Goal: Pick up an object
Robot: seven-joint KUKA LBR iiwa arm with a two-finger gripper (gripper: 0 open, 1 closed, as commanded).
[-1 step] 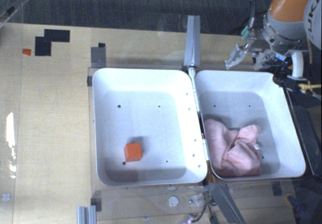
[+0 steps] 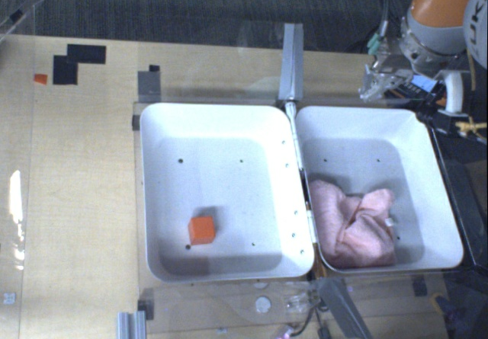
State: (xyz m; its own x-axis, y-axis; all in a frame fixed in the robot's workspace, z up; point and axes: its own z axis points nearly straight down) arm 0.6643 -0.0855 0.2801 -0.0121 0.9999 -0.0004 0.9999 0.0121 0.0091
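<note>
The wooden bench (image 2: pixel 76 200) carries two shallow white bins side by side, the left bin (image 2: pixel 221 120) and the right bin (image 2: pixel 366 123), touching along a metal divider (image 2: pixel 290 63). Far left on the bench lie black blocks (image 2: pixel 76 62) and a small orange piece (image 2: pixel 40 79).

The gripper (image 2: pixel 379 86) hangs just behind the right bin's (image 2: pixel 431 143) far rim, the crumpled cloth (image 2: pixel 352 225) in that bin lying before it, the small block (image 2: pixel 202 230) well off left in the left bin (image 2: pixel 156 177).
</note>
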